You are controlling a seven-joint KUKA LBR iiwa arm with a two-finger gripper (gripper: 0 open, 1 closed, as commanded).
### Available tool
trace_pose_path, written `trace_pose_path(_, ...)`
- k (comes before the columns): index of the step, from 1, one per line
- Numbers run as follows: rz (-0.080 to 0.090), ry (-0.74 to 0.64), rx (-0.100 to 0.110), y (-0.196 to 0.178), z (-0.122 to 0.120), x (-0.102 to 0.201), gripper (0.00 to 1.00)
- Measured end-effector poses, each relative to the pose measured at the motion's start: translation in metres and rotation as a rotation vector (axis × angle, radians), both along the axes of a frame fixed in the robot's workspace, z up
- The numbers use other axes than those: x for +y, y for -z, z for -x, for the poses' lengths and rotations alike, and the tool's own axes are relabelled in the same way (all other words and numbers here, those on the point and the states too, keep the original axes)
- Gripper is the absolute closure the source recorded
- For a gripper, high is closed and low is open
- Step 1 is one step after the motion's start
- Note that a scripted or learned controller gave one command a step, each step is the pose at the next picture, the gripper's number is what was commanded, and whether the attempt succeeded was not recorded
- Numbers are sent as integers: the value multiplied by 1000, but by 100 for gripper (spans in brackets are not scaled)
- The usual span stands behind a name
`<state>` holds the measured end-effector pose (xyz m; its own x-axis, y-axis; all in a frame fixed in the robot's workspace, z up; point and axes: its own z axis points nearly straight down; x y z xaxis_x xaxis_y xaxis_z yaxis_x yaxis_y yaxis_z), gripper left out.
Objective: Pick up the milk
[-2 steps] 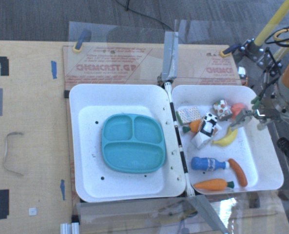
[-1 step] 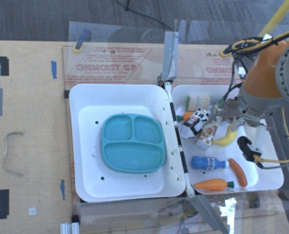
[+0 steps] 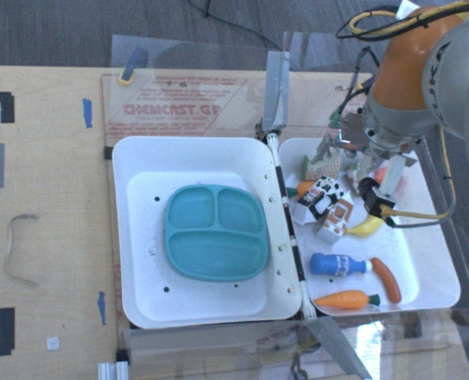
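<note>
The milk (image 3: 323,194), a small carton with a black-and-white cow pattern, is seen in the right bin (image 3: 436,287), close to the wall shared with the left bin (image 3: 135,236) and touching a small brown-and-white carton (image 3: 335,218) just below it. The gripper (image 3: 359,158) is positioned above the bin's upper part, near the milk but offset up and right; whether the fingers are wide or narrow cannot be told (they are hidden among wrist hardware and cables). The chief risk is judged to be crowding: a descent could close on the neighbouring carton or the yellow banana (image 3: 366,227) instead, or the milk could be pushed against the wall. The blue bottle (image 3: 338,264), sausage (image 3: 387,279) and carrot (image 3: 347,299) lie well apart from it.
</note>
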<state>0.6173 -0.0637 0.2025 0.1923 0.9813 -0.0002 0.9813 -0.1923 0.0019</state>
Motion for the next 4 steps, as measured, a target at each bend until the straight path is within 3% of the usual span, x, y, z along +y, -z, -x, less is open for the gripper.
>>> trace_pose_path(1, 0, 95, -3, 107, 19, -74, 0)
trace_pose_path(2, 1, 98, -7, 96, 18, -75, 100)
trace_pose_path(3, 1, 98, -7, 96, 18, -75, 0)
trace_pose_path(4, 1, 122, 0, 115, -20, -87, 0)
